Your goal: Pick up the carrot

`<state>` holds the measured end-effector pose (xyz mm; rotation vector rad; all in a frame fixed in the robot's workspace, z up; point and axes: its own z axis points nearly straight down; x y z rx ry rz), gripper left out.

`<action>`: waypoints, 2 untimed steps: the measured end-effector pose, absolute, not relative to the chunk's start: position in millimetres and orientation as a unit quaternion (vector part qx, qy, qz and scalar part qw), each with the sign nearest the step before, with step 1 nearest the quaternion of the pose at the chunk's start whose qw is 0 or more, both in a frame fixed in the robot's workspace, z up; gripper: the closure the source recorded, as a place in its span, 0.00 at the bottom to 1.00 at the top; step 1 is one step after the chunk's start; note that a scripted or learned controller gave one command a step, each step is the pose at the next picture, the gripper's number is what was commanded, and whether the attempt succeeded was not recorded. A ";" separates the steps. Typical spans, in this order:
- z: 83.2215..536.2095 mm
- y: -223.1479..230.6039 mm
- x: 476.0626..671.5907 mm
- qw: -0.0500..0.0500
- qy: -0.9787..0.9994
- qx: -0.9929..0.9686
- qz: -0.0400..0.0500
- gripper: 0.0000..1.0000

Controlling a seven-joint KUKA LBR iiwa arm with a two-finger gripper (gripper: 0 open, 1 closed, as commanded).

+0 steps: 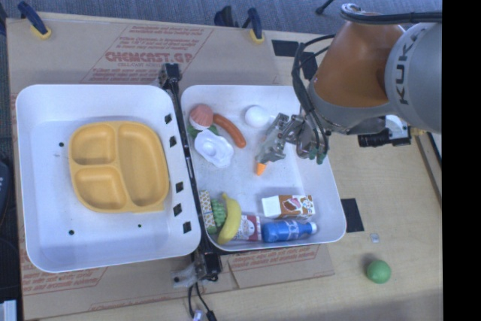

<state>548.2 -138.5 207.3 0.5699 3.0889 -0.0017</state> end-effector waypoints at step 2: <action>91.7 -111.9 589.3 0.000 0.979 0.203 0.000 0.00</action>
